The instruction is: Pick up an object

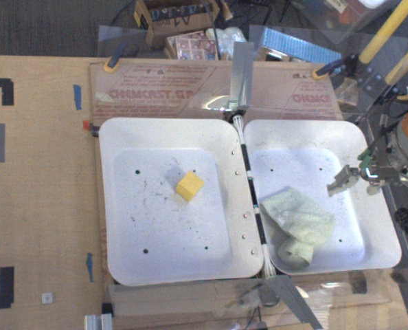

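One yellow block (189, 185) (one pale cloth (297, 223))

The grey arm (404, 158) is cut off by the right edge, so only its wrist and two-finger hand (343, 182) appear; the finger spacing is too small to judge. The crumpled pale green cloth (298, 222) hides part of the right white bin's (379, 249) floor.

A yellow block (189, 185) lies near the middle of the left bin (121, 143); a crumpled pale green cloth (298, 222) lies in the right bin (307, 139); the gripper (352, 179) hangs over that bin's right side, apart from the cloth
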Action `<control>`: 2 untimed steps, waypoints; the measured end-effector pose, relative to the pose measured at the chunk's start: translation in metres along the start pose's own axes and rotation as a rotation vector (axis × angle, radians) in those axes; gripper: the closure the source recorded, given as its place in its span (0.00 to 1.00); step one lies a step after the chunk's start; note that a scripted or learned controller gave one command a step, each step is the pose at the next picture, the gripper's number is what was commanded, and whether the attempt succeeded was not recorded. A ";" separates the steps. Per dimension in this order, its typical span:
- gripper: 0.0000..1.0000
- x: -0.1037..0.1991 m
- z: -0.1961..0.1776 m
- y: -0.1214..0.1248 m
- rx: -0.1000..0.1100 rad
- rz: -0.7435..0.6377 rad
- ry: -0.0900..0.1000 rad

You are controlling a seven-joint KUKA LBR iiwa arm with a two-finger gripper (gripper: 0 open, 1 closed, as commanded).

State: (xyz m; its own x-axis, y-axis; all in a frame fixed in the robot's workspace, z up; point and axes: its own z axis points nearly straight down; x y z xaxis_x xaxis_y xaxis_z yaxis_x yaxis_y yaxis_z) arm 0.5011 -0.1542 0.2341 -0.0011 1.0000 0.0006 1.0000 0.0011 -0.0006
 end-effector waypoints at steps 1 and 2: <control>0.00 -0.029 -0.154 -0.021 -0.005 -0.372 -0.004; 0.00 0.039 -0.202 -0.019 -0.006 -0.307 -0.003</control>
State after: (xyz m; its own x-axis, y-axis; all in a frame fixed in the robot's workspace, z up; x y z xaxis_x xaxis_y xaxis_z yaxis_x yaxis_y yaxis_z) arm 0.4819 -0.1154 0.4361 -0.3034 0.9529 -0.0034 0.9528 0.3034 0.0048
